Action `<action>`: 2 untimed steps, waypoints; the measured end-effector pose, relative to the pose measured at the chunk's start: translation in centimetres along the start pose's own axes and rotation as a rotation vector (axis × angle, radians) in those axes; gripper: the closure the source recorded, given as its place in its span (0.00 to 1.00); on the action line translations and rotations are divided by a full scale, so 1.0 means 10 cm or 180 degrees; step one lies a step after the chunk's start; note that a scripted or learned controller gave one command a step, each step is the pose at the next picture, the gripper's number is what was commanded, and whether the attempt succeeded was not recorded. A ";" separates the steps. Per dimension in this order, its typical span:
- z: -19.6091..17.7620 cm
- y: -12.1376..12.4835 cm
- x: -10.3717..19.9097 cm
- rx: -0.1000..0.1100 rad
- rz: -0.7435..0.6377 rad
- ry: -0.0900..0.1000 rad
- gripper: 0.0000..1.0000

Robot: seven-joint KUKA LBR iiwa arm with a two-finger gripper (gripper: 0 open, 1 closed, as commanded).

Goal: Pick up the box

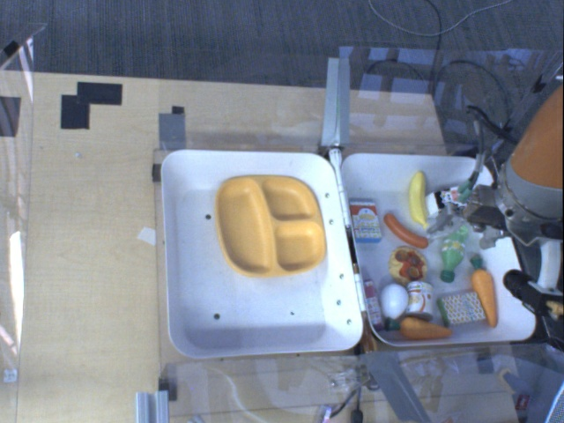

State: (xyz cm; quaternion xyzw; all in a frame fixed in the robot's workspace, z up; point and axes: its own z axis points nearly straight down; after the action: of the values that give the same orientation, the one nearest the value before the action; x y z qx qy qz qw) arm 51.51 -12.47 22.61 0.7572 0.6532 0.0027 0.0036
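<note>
Two white bins side by side: left bin (189, 324) at frame centre, right bin (370, 170) toward the right edge. In the left, one yellow divided tray (264, 223), three compartments. In the right, one small box (365, 220), red and blue, lying flat against the left wall in the upper part, well apart from the arm. Also there: one banana (417, 198) upright near the top, one sausage (406, 231) just right of the box, one green bottle (452, 254), one egg (393, 300), two carrots (484, 296) (425, 329), one patterned packet (462, 307). Gripper (460, 203) low over the bin's upper right, beside the banana. Jaws: cannot tell, too cluttered.
</note>
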 end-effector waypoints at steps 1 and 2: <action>-0.63 0.48 0.30 0.0008 0.0019 0.0001 0.00; 0.42 0.36 0.77 0.0025 0.0155 0.0004 0.00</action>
State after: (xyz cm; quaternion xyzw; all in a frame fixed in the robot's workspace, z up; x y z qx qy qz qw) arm 56.28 -5.39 18.42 0.7728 0.6346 0.0007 0.0002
